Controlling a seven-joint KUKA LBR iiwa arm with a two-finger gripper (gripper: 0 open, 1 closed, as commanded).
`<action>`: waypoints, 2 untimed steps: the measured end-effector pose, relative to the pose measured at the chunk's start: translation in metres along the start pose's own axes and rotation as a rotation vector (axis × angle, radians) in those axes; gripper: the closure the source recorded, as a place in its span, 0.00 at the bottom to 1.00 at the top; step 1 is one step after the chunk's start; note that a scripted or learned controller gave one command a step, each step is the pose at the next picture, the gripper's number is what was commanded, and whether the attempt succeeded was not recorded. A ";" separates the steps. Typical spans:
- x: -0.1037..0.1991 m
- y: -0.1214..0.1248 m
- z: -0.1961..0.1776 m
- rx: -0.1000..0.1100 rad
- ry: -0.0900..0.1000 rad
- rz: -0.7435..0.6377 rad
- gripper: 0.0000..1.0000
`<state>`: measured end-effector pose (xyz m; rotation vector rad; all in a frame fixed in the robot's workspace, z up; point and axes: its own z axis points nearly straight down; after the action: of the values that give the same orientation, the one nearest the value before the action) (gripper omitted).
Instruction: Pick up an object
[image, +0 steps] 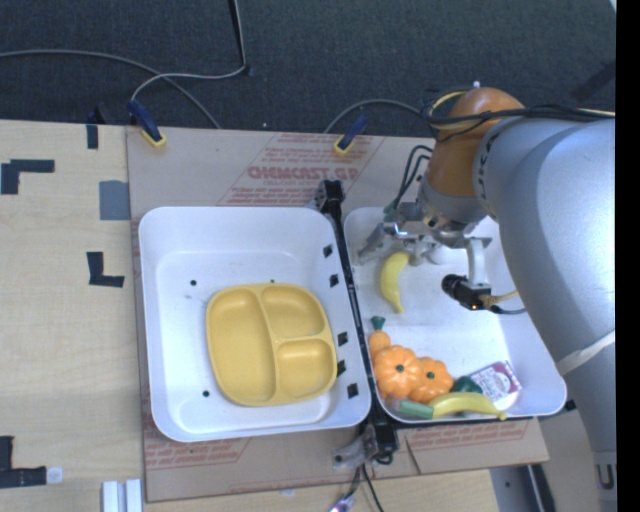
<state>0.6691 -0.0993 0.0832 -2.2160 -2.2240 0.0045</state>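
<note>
In the right bin (520, 345), my gripper (398, 245) hangs low at the far left corner, open. Just below it lies a small yellow banana (391, 282) on the bin floor, its upper tip close under the fingers and not clasped. An orange pumpkin (410, 373) sits near the front left of the same bin. In front of the pumpkin are a yellow-green curved fruit (462, 404) and a small pink-and-white packet (494, 380).
The left bin (170, 250) holds a yellow divided plate (270, 342). The divider wall (345, 290) between the bins runs close to the gripper's left. The grey arm (560, 220) covers the right bin's far right side. Cables lie beyond the bins.
</note>
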 end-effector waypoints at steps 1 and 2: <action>0.002 -0.015 -0.004 -0.003 0.000 0.002 0.00; 0.003 -0.022 -0.003 -0.007 -0.002 0.002 0.00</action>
<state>0.6474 -0.0962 0.0860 -2.2229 -2.2256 -0.0011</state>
